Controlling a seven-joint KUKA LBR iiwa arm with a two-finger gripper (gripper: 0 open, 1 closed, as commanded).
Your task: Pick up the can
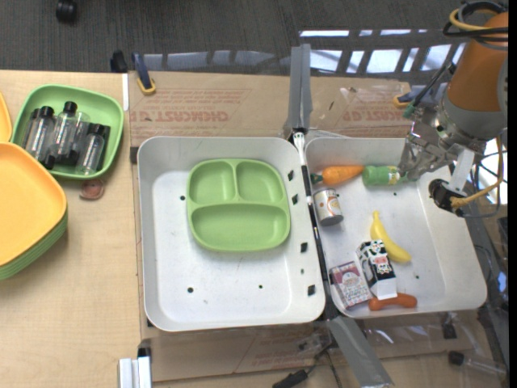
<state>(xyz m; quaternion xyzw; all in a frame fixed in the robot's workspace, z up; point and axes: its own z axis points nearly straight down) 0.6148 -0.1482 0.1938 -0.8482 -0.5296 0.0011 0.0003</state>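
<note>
On the far left of the tabletop (pixel 97 257) sits a stack of orange plates (pixel 28 208), and behind it a small green tray (pixel 69 107) holding several clear bottles with black caps (pixel 65 136). The left bin (pixel 153 241) carries a green divided plate (pixel 238 204) with three compartments. Behind both bins lies flattened cardboard (pixel 210 107) printed in red; the writing reads upside down and looks like "CHEMCUT".

In the right bin (pixel 452 289), the can (pixel 327 205) stands at the bin's left wall, just below the tip of a carrot (pixel 343 174). Its label is pale with a red patch, too small to read. A green bottle (pixel 380 175) lies beside the carrot's thick end. Lower down are a banana (pixel 386 237), a small black-and-white carton (pixel 377 267), a red-and-white packet (pixel 349 284) and an orange-red item (pixel 393 301) at the front wall.

The arm (pixel 477 71) reaches in from the right, orange band uppermost, wrist angled down and leftward. The end effector (pixel 414 164) hangs over the bin's back right part, just beside the green bottle; whether it is open or closed cannot be told. The can is well apart from it, to its left and slightly nearer the front.
</note>
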